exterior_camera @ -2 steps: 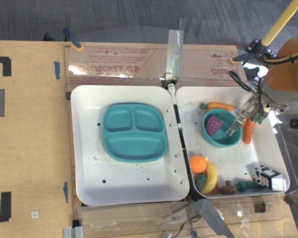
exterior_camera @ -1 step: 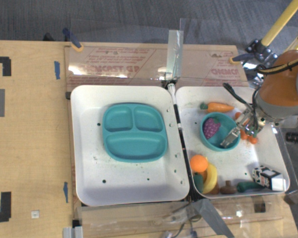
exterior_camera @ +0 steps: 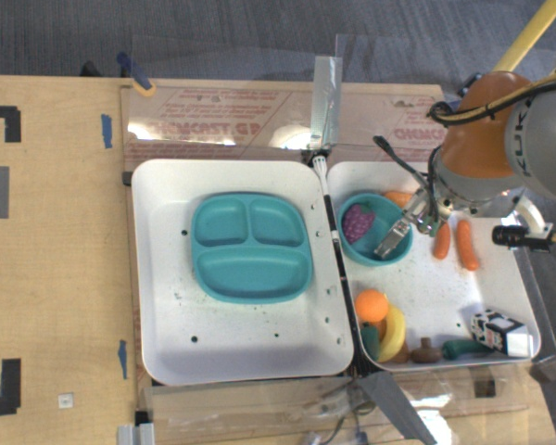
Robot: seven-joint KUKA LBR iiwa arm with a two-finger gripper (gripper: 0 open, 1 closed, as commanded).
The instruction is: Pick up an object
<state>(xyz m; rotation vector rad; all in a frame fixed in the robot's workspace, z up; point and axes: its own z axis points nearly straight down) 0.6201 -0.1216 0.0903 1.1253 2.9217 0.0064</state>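
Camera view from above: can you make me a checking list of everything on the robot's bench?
Surface: two white bins side by side on a wooden bench.
Job's things: purple grapes in a teal bowl; two carrots; an orange; a banana.
Clutter: teal divided plate in the left bin; small black-and-white carton in the right bin.
Grippers: gripper at the bowl's rim; nothing visibly between its fingers.
Cables: black cables across the orange wrist.
Surroundings: blue tape bits on the bench.
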